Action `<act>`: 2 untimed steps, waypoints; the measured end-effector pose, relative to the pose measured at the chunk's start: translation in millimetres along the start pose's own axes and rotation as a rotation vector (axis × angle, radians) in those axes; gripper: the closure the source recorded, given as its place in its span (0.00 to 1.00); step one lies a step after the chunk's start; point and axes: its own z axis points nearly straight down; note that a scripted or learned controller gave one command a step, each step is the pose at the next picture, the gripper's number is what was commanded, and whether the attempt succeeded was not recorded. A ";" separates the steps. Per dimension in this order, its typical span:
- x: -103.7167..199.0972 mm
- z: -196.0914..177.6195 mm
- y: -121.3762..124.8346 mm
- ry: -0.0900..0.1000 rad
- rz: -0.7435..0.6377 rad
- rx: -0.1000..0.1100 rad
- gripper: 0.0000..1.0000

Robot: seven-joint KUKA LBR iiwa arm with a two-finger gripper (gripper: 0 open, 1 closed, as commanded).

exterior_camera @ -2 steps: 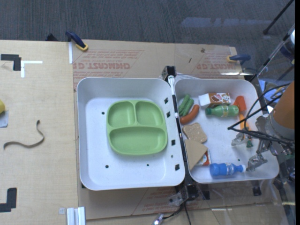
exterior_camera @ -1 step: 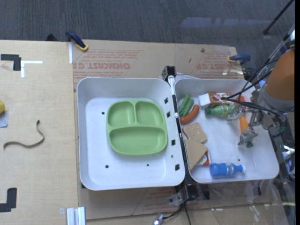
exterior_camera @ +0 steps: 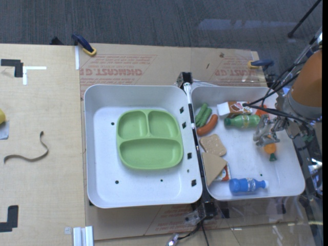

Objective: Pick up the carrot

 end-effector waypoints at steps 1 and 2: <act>0.1 0.0 0.0 0.000 0.000 0.000 0.00; -2.8 -10.8 0.4 -0.006 -0.003 0.003 1.00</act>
